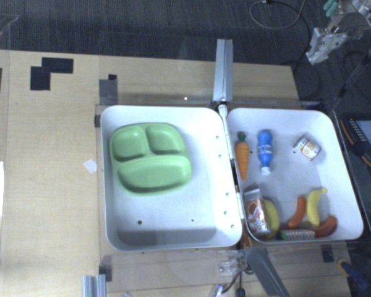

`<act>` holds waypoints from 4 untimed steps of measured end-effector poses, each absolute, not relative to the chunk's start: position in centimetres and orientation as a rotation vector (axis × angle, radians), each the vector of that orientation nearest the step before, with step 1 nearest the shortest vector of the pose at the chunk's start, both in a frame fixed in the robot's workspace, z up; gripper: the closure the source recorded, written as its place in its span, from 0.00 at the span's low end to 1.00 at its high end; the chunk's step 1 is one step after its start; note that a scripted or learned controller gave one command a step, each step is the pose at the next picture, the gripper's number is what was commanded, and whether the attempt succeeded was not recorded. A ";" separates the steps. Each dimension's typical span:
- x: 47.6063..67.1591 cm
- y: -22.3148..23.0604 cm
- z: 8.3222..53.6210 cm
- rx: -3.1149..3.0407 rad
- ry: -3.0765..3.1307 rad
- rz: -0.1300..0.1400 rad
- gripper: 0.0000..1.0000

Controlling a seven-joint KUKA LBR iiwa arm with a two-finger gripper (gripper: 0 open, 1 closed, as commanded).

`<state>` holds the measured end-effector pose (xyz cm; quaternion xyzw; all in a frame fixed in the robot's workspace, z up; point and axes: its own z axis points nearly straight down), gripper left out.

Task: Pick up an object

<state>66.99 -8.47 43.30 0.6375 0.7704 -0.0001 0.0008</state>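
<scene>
The right bin [334, 125] holds a toy carrot [242, 156], a blue bottle [265, 150] and a small tin [307, 147]. Along its front lie a snack packet [255, 210], two yellow bananas [313, 204], an orange sausage [297, 211] and a green marker [297, 234]. A green divided plate [151, 158] lies in the left bin [167, 231]. My gripper [321, 43] hangs high at the top right, beyond the far rim of the right bin and well away from every object, with nothing seen in it.
A metal post [222, 73] stands behind the seam between the bins. Cables [284, 11] run over the dark floor at the back. The wooden bench top [43, 166] stretches to the left of the bins.
</scene>
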 end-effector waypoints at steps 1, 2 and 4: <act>67.0 -10.9 43.4 1.752 2.604 0.001 1.00; 67.0 -13.0 43.4 1.585 2.708 0.001 1.00; 67.0 -17.7 43.4 1.381 2.817 0.000 1.00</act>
